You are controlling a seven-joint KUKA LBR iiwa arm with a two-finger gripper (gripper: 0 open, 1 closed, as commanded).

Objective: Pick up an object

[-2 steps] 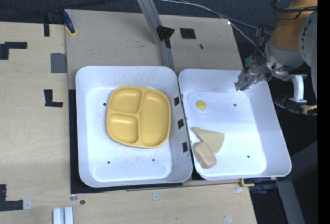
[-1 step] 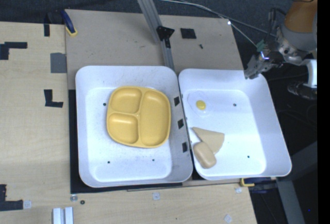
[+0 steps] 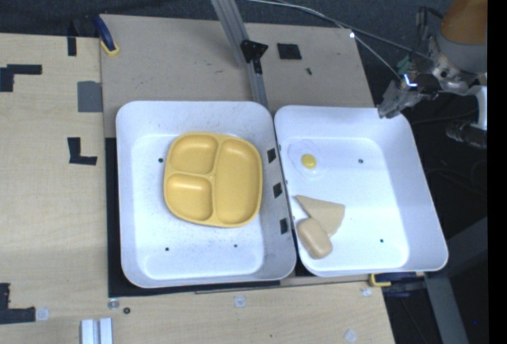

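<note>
A yellow divided plate (image 3: pixel 213 179) lies in the left bin (image 3: pixel 135 176). The right bin (image 3: pixel 396 176) holds a fried egg toy (image 3: pixel 307 162) near its back left, a beige wedge (image 3: pixel 323 212) and a tan bread-like piece (image 3: pixel 314 238) at its front left. My gripper (image 3: pixel 390 104) hangs at the right bin's back right corner, just above the rim, well away from all the objects. Nothing shows between its fingers.
A metal pole (image 3: pixel 230 9) slants across the back of the bench, ending near the bins' shared edge. Cables run across the dark floor behind. Black tape marks dot the wooden bench to the left.
</note>
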